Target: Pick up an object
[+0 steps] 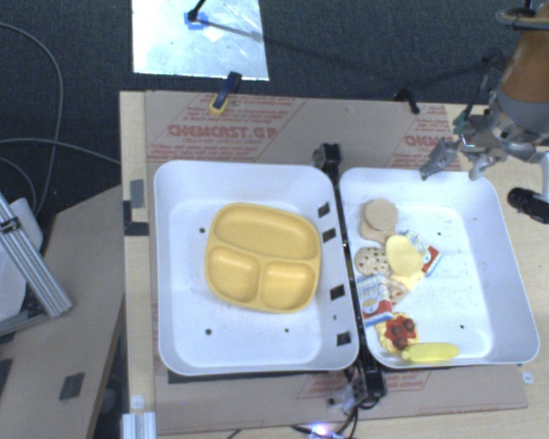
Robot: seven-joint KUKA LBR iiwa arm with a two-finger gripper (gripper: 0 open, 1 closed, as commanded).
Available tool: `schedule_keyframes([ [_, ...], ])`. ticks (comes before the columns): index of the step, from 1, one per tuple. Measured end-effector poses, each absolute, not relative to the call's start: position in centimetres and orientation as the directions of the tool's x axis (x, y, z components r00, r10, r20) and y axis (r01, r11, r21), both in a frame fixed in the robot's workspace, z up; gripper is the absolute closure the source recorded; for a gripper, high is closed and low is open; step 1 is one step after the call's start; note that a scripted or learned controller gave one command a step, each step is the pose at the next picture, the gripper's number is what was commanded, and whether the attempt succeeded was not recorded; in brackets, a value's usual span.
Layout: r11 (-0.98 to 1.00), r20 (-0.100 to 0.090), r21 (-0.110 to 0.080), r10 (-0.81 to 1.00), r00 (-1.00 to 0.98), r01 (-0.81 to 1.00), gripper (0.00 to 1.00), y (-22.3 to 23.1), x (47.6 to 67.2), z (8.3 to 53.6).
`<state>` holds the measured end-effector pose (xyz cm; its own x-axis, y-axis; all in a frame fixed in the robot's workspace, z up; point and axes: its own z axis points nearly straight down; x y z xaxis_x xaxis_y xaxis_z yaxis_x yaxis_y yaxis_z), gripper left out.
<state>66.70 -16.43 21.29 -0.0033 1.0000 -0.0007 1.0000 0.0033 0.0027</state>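
yellow piece (430,352): long, banana-like, lying flat at near edge of right bin, just beside red item
red item (399,329): small, bumpy, red w/ dark spots, touching packet above it
packet (375,296): flat wrapper, white w/ red & blue print, against bin's left wall
cookie (371,262): round, pale w/ dark chips, flat, left side of pile
pale yellow piece (404,256): rounded, smooth, overlapping a red/white wrapper on its right
tan disc (380,216): round, flat, farthest of the pile
right bin (494,282): shallow, white; all loose items sit in its left half
yellow tray (263,256): 3 compartments, centre of left bin
left bin (178,273): shallow, white, joined to right bin by black clips
bench (284,122): brown sheet w/ red lettering under both bins
gripper (459,158): over far rim of right bin, well apart from pile, nothing between fingers; jaws apart
floor (64,35): dark carpet, cables, shiny sheet beyond bench
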Motion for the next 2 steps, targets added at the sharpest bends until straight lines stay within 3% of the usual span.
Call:
schedule_keyframes([
  [1,-0.003,0.001,-0.006,1.0,0.003,1.0,0.0,-20.2,61.8,7.8],
  [2,0.006,0.003,-0.002,1.0,-0.006,1.0,0.0,-14.3,57.5,8.4],
])
